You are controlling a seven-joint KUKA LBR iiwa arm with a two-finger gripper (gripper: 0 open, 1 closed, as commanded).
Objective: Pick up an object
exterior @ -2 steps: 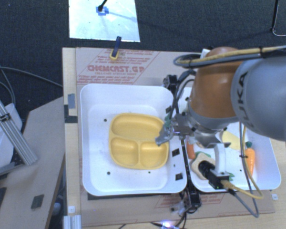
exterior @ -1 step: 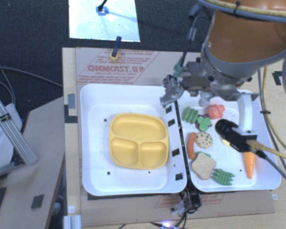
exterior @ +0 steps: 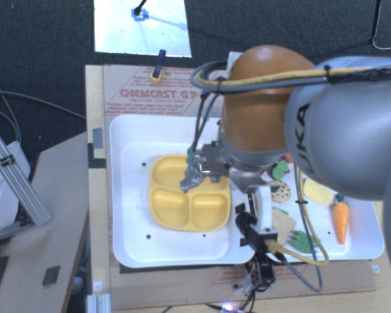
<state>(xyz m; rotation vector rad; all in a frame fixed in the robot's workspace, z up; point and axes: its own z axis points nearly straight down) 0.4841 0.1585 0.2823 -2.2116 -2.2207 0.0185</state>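
A yellow divided plate (exterior: pixel 182 207) lies in the left white bin (exterior: pixel 130 175). My gripper (exterior: pixel 193 177) hangs low over the plate's upper right compartment, under the orange band and grey wrist that cover the middle of the view. From this angle the metal tip is small and partly hidden by the wrist, so its state is unclear, and nothing is visibly held. In the right bin (exterior: pixel 373 240) lie a toy carrot (exterior: pixel 341 220), a cookie (exterior: pixel 281 192), a green piece (exterior: pixel 280 169), a pale yellow flat piece (exterior: pixel 316 192), a slice of toast (exterior: pixel 284 223) and a green leafy piece (exterior: pixel 304 240).
The arm's body hides much of the right bin and the wall between the bins. Cables and a black fitting (exterior: pixel 251 230) hang at the bins' front edge. A blue and yellow clip (exterior: pixel 158 67) lies on the cardboard behind the bins. A metal rail (exterior: pixel 16 175) stands at the left.
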